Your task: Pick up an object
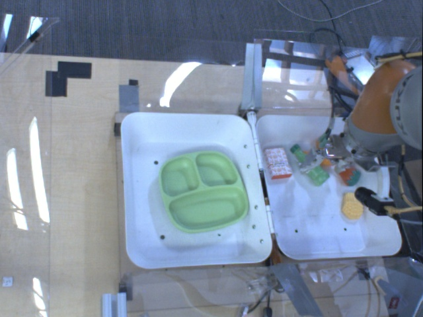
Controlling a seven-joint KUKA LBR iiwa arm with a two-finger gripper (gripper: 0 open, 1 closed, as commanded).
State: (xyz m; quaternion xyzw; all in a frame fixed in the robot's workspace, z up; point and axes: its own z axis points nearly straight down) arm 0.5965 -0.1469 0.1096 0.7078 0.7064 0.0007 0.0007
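Green plate [203, 191] lies in left bin [140, 240]; hand [329, 153], grip unclear, hovers over cluttered right bin [317, 240].

1 grey arm [410, 107] — broad orange band [375, 98] above silvery wrist [360, 140].

One fixed camera above bench [66, 197], slanting down, moderately far

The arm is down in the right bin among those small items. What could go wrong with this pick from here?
1. The gripper sits in a tight cluster: a green piece and an orange-red piece lie right beside it, so it may nudge them or catch two at once.
2. These pieces look small, so one could slip during the lift.
3. The red and white box lies close by in the right bin and could get pushed.
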